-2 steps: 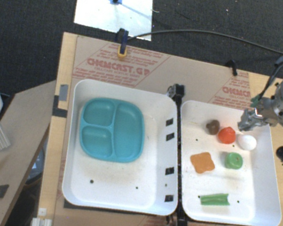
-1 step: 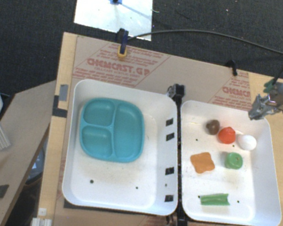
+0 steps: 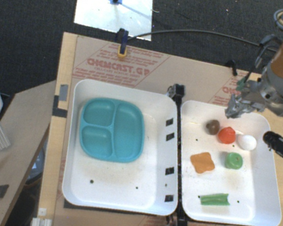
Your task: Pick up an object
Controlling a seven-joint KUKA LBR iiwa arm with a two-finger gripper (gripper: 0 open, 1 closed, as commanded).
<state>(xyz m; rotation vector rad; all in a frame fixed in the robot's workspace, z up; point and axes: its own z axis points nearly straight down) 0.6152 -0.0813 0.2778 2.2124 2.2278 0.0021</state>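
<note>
The robot's grey two-finger gripper (image 3: 234, 112) hangs over the far edge of the right-hand shallow white bin (image 3: 270, 200), tips pointing down. Nothing shows between them, but whether they stand apart or together cannot be told from this slant.

Nearest to it, in the bin's far half, lie a small brown rounded object (image 3: 213, 126), a red tomato-like ball (image 3: 227, 134) and a white egg-shaped piece (image 3: 246, 142), close together in a row. Nearer the camera sit an orange flat squarish piece (image 3: 202, 162), a green round knobbed piece (image 3: 234, 161) and a green long pod-like piece (image 3: 215, 199). The left-hand white bin (image 3: 65, 177) holds a teal divided plastic plate (image 3: 112, 130).

The step looks like the approach, with no object yet taken. The next move likely calls for choosing one target, perhaps the brown object, then centring over it and descending with the tips clear of its crowded neighbours.
</note>
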